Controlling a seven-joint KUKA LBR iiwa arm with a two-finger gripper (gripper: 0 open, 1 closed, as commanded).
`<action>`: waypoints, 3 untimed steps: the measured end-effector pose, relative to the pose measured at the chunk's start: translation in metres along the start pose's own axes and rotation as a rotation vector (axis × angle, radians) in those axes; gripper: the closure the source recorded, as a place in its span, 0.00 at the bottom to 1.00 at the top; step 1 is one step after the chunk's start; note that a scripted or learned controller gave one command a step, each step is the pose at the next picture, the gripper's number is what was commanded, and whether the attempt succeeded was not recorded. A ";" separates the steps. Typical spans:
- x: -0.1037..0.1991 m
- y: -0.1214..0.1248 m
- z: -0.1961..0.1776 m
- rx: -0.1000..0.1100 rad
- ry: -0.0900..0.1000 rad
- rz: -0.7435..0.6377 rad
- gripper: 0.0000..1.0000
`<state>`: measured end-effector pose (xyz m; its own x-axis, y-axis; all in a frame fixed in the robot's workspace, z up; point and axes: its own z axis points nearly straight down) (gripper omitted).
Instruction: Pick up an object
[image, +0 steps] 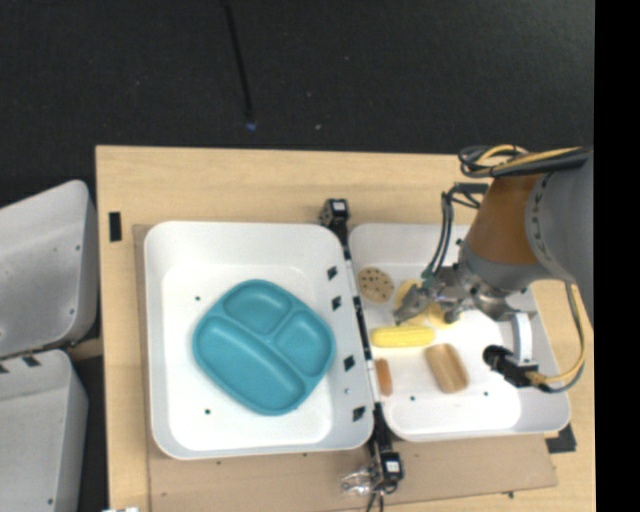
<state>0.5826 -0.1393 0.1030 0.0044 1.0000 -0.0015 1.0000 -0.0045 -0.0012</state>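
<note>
In the right bin (450, 420) lie several food items: a round brown cookie (374, 283), a yellow corn cob (403, 338), a tan bread roll (447, 367), a small orange-brown sausage (384, 376) and a yellow piece (406, 294) partly under the gripper. My gripper (425, 302) hangs low over the bin's middle, just above the corn cob and beside the yellow piece. Its dark fingers blend together, so their gap is unclear. I see nothing clearly held between them.
The left bin (170, 400) holds a teal divided plate (263, 345). The arm's orange band (505, 215) and grey body cover the right bin's far right side. A black cable and fitting (505, 365) hang near the bread roll.
</note>
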 end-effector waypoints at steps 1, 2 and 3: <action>-0.001 0.001 -0.013 -0.006 0.000 0.007 1.00; 0.005 -0.002 -0.072 -0.007 0.000 -0.006 1.00; -0.002 0.006 -0.132 -0.009 -0.001 -0.006 1.00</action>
<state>0.5887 -0.1407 0.2351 -0.0017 1.0000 -0.0026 1.0000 0.0017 0.0074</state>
